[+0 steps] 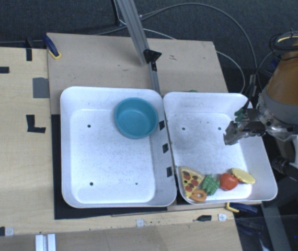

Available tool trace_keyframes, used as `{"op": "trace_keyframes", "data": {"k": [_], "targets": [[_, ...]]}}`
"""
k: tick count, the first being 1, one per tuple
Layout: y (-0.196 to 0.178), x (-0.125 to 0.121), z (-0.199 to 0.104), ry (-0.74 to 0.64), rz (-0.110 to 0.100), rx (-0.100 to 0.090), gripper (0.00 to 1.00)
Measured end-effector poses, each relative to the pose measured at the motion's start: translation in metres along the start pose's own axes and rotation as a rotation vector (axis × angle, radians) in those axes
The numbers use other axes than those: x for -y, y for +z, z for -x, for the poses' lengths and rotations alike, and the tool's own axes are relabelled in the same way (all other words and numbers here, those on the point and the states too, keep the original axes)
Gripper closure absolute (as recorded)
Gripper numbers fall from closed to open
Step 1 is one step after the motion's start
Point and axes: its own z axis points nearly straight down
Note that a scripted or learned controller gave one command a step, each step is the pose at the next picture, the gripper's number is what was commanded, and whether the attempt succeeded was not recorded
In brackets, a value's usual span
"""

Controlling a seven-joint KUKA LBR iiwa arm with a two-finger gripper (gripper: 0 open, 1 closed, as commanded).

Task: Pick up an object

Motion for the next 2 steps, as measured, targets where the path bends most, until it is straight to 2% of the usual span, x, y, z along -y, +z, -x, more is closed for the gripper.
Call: {"op": "trace_keyframes", "data": {"k": [2], "targets": [[0.000, -0.034, -0.092, -0.004, -0.004, -0.001, 1.00]]}}
